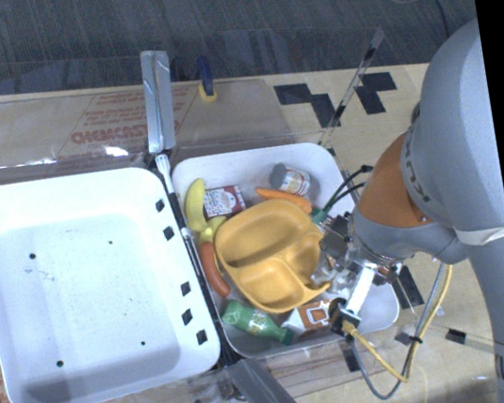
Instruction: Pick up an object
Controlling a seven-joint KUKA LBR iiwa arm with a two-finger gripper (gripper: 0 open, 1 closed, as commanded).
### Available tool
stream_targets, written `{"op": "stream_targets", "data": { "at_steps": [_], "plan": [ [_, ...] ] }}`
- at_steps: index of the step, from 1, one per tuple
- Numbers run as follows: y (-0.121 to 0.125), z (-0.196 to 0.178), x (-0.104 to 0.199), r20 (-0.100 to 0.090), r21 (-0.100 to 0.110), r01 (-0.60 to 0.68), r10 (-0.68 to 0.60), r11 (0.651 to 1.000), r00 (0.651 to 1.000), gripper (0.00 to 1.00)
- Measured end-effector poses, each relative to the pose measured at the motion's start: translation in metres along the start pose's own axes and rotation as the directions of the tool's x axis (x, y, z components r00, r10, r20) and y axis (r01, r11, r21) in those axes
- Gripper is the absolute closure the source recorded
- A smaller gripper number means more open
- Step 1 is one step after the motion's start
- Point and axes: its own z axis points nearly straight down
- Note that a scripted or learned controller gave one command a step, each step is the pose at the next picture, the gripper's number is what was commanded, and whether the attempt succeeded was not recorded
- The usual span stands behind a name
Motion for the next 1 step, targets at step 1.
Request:
{"op": "stream_targets", "data": {
  "at_steps": [1],
  "plan": [
    [-0.0329,-0.0738,0.0753,0.004,-0.003,0.218,-0.218,0.976,0.976,1.00]
  ]
}}
